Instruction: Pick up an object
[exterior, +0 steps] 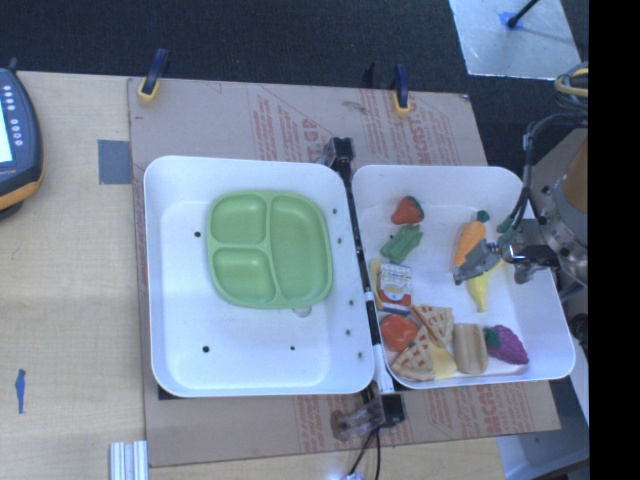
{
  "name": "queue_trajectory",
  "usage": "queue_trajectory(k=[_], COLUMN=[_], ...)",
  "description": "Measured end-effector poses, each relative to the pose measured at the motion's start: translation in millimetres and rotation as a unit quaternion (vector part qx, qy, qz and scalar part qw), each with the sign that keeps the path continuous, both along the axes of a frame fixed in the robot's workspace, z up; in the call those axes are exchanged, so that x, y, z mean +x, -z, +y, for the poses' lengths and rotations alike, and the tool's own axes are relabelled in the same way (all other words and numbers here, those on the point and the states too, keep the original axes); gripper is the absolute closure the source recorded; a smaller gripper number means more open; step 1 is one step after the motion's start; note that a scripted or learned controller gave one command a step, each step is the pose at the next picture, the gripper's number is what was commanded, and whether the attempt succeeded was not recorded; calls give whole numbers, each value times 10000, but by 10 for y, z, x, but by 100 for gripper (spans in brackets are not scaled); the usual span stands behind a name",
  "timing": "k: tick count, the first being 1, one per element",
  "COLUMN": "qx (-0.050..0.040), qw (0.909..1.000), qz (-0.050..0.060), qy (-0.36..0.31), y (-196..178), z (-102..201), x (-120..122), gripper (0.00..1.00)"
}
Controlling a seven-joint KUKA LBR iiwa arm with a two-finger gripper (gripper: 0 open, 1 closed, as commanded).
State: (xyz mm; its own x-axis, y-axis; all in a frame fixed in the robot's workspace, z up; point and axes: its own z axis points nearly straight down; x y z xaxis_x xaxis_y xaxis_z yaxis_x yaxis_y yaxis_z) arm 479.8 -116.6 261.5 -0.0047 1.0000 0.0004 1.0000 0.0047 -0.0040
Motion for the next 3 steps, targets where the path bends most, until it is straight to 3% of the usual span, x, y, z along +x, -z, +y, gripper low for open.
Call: queue_trajectory(k=[1,2,3], qx=[-14,-8,-10], qw=[10000,10000,10000], qz=[3,-23,-16], qy=[-25,-24,13], y=[1439,1709,1691], z=[-225,54,-139], x=[1156,1790,1767], gripper=[0,0,0])
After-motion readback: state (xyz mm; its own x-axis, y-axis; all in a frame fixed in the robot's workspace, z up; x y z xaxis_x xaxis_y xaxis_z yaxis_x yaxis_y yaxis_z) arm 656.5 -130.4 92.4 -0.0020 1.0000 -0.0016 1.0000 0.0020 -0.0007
